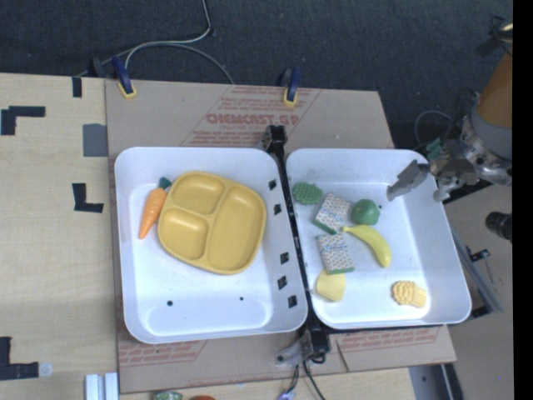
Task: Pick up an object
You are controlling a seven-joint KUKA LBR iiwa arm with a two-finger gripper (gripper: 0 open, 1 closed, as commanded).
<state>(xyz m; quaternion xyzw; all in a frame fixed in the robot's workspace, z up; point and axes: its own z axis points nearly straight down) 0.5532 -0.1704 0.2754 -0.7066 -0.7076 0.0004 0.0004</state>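
The gripper [423,180] hangs over the right bin [441,248], fingers apart (holding nothing). The banana [371,243] lies diagonal, far-left to near-right.

You see the end effector [423,182] hovering over the right bin's [433,248] upper right edge, fingers apart and holding nothing. Below it lie a green ball [364,212], a banana [372,243], two sponges and a corn piece [409,293]. The left bin [133,257] holds a yellow plate [211,222] and a carrot [151,211].
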